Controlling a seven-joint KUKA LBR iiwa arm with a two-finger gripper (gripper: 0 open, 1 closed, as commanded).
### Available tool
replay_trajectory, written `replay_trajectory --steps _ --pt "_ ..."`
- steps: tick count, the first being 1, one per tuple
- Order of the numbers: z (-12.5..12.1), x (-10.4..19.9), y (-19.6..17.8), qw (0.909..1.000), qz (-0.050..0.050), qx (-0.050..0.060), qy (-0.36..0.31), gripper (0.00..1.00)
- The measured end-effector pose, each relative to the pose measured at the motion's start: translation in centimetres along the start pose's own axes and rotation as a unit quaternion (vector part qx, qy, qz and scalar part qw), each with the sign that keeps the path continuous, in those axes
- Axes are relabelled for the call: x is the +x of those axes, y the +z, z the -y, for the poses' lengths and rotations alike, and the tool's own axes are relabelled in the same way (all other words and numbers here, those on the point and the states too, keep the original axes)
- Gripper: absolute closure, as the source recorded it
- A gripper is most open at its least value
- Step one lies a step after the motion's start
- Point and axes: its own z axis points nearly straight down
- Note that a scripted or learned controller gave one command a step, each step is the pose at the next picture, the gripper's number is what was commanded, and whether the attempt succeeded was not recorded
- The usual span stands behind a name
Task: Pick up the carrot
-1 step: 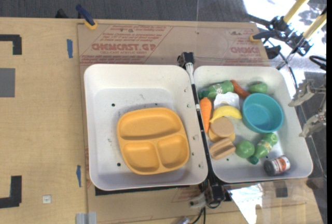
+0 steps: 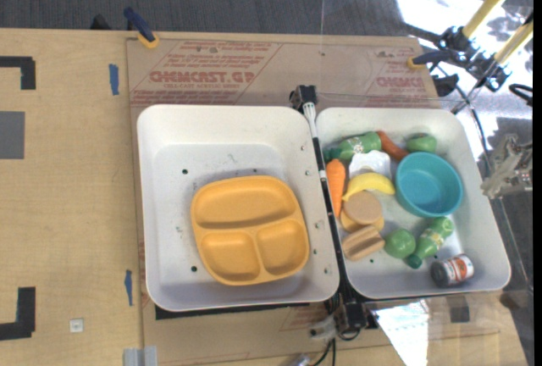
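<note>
Orange tapered plastic carrot (image 2: 336,182) lies in the right white bin (image 2: 483,212) against its nine o'clock wall, long axis running twelve to six, apparently tip down; gripper state cannot be told.

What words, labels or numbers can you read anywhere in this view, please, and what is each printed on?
"CHEMCAST GP": red print on the sheet's brown masking paper behind the left bin.
The same red print at the sheet's right end: cut off, too blurred to read.
Small can label: too small to read.
</note>
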Motion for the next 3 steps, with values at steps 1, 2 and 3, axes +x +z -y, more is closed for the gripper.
replay_trajectory --steps 1,2,3 --pt "-1.5 2.5 1.5 0.9972 -0.007 -0.002 0.074 1.00" --pt "-1.9 2.6 1.8 0.9926 -0.007 -0.002 0.121 1.00" --pt "0.9 2.6 -17.6 0.9485 -0.001 0.001 0.317 1.00"
